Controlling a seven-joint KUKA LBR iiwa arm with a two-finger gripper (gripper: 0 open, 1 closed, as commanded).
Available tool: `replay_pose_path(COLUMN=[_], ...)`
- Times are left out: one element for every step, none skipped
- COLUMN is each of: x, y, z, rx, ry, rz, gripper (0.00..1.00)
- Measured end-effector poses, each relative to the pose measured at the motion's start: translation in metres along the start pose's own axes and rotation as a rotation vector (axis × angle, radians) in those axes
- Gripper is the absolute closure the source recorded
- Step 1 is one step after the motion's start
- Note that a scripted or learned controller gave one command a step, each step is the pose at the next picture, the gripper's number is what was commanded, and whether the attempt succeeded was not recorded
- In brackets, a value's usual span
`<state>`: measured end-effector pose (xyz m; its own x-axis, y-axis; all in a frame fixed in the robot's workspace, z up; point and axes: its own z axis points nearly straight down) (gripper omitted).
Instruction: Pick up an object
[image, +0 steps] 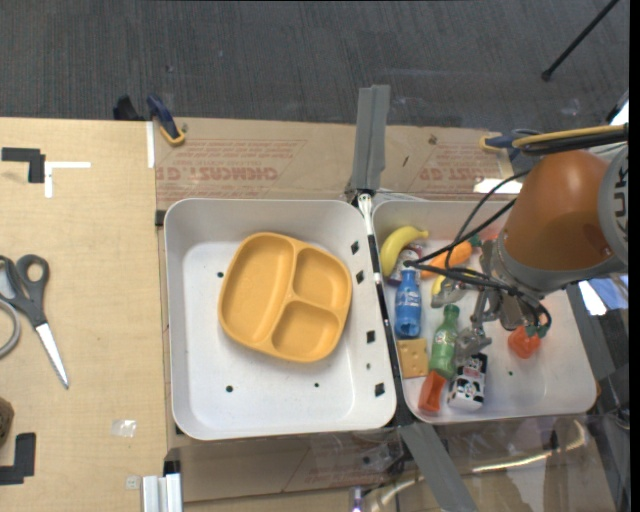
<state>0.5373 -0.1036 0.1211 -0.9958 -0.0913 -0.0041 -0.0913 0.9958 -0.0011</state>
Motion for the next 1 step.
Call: replay_pose_path(x=[-0.0678], y=[-0.0171], z=[0.0283], rx=[0.0], ry=[-0.001], rz=[0.049], gripper=[0.0])
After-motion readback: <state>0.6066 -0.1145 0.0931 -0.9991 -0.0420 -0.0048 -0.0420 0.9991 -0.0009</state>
